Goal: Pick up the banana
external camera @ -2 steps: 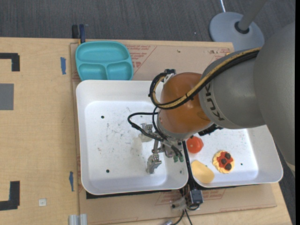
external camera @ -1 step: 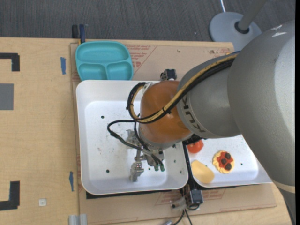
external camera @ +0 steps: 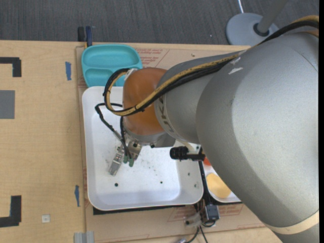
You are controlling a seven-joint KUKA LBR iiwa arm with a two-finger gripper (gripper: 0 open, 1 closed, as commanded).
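The only yellow thing I could make out was a pale, rounded patch (external camera: 218,186) just past the right rim of the left bin (external camera: 152,189). It lay in the neighbouring right bin (external camera: 229,200) and was tucked under the arm (external camera: 253,125). I took it for the banana, though so little of it was uncovered that I couldn't be sure of its shape or how it lay.

The gripper (external camera: 119,162) was well apart from that patch. It was down inside the left bin, toward that bin's left half and close over the white floor, with nothing I could see in its grasp. Whether it was spread wide or drawn narrow I could not tell from where I stood, because the wrist and its black cables (external camera: 109,120) crowded the view. The orange band (external camera: 142,103) sat over the bin's upper middle, since the arm had to stretch across the right bin to get there. That reach was likely why the yellow patch was shadowed.

A few dark specks (external camera: 161,181) dotted the left bin's floor near the gripper. A teal tray (external camera: 109,65) sat just beyond the bin's far edge, out of the way. By my reckoning the pick had not begun on the right object.
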